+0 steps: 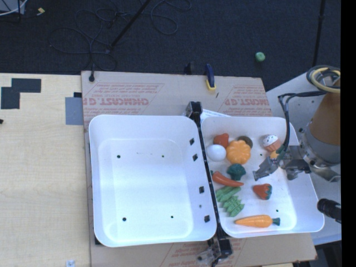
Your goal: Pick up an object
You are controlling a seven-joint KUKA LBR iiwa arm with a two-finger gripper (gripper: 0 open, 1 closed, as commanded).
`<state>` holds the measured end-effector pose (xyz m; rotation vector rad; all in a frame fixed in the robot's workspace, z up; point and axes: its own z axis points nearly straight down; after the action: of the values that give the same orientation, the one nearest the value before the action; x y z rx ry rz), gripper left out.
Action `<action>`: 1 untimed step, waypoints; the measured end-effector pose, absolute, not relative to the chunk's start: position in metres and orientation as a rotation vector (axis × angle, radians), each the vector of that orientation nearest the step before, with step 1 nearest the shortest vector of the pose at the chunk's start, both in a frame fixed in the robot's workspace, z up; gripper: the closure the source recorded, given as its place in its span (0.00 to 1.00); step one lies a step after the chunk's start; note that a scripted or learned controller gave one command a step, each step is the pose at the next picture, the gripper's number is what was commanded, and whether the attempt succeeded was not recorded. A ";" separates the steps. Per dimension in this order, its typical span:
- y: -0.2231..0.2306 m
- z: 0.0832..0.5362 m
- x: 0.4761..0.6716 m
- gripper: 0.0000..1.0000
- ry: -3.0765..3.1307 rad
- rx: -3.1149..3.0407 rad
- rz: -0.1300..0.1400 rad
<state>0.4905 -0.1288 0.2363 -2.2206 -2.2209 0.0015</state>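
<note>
Toy strawberry [262, 191] just below claw [265, 171], not yet lifted. Claw low in right bin [303, 224]; open or closed: cannot tell. Grasp remains.

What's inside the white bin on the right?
The right bin holds toy food: a white egg, an orange pumpkin, a long carrot, green pods and a strawberry. The pincer hangs over it, covering whatever lies directly beneath.
</note>
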 end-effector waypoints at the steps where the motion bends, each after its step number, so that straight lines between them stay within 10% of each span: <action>1: -0.078 0.142 0.484 0.00 -2.217 -2.209 0.008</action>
<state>0.4843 -0.0782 0.1415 -2.2091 -2.2173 0.0078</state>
